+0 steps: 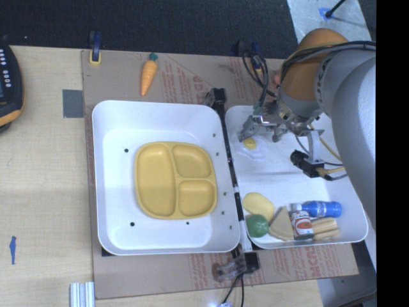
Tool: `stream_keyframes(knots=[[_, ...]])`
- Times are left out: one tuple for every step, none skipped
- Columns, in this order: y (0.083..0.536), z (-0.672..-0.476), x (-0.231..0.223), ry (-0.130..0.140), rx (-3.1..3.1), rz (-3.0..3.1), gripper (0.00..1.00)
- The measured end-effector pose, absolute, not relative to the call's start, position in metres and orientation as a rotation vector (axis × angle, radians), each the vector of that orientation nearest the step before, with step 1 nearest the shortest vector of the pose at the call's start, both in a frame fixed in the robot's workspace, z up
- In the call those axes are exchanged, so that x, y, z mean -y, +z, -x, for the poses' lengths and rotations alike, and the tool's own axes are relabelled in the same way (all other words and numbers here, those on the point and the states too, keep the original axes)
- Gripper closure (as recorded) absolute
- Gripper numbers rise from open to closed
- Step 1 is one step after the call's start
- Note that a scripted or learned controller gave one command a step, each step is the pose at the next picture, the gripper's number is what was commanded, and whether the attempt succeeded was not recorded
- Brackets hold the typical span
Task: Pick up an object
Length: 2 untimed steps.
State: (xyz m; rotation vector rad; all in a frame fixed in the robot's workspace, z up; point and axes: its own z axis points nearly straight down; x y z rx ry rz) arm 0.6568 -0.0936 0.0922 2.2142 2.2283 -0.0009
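Observation:
My gripper hangs low over the far left corner of the right bin, its two fingers spread open. A small yellow piece lies on the bin floor just beneath the left finger, not held between the fingers. Along the bin's near side sit a pale yellow rounded item, a green ball, a tan wedge, a small red-labelled bottle, a blue bottle and a tan stick.
The left bin holds a yellow divided plate. A toy carrot lies on the bench behind that bin. A black handset rests at the far left. The arm's grey body covers the right bin's far right side.

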Motion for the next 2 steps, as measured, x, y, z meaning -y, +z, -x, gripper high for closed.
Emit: stream_keyframes(knots=[[0.0922, -0.6563, 0.0962, -0.003, -2.228, -2.216, 0.0], [0.0921, -0.6562, 0.0933, -0.004, -2.231, -2.215, 0.0]])
